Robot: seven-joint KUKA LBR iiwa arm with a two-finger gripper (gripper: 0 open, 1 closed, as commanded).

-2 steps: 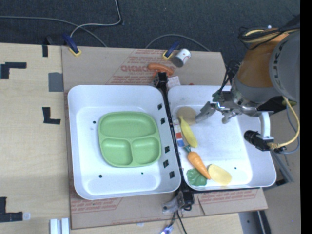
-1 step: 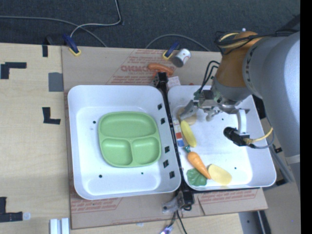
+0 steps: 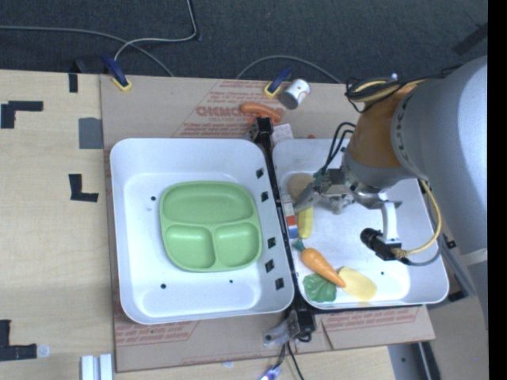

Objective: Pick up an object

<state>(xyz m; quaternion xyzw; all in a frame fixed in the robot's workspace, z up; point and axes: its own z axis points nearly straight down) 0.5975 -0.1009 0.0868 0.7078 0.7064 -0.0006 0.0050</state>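
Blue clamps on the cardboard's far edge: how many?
2. One blue clamp sits near the far left corner of the cardboard; the other is at the far edge above the seam between the bins, beside a small silver cylinder. The arm may hide others.

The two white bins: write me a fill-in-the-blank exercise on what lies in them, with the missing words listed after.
1. The green divided plate lies in the ____ bin of the camera view.
2. The plate has ____ compartments.
3. The toy carrot in the right bin is coloured ____.
4. The arm's gripper reaches down into the ____ bin.

Missing words: left; three; orange; right.
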